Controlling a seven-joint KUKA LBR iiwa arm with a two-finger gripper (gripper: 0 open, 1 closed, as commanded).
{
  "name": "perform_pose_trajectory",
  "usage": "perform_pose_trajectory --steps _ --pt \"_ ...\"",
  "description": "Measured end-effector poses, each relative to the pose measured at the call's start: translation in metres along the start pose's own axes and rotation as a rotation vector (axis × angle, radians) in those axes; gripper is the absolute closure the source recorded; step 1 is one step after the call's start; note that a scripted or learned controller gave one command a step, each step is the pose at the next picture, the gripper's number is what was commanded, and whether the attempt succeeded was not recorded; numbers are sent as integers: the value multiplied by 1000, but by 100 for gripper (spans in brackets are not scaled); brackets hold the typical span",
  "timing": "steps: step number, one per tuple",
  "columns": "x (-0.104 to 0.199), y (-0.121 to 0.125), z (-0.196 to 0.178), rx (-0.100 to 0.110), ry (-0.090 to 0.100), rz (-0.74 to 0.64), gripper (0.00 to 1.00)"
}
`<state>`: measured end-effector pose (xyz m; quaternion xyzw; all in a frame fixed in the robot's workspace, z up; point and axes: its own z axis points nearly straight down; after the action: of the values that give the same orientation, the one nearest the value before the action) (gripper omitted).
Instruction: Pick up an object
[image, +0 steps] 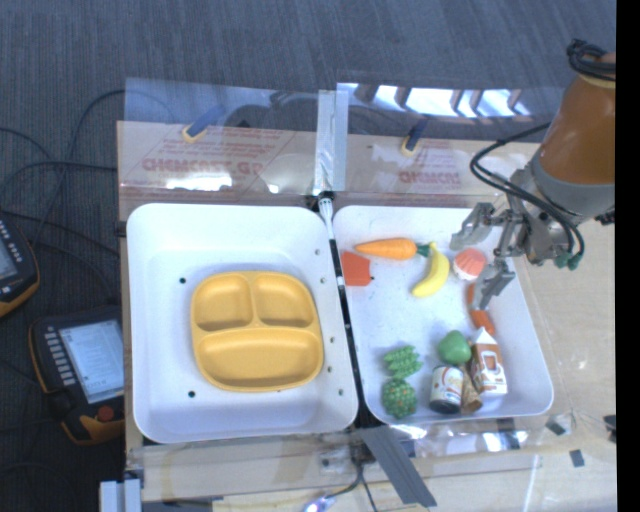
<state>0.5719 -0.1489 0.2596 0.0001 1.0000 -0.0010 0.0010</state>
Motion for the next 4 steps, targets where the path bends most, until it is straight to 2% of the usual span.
perform_pose_trajectory --steps 1,2,3,4 --pt "5 -36 144 -1 -3 -120 0" --pt "-1 -51 170 -2 -8 -25 0" --pt "-4 -51 158 5 -17 -26 100" --pt "-4 -51 158 5 -16 -26 0"
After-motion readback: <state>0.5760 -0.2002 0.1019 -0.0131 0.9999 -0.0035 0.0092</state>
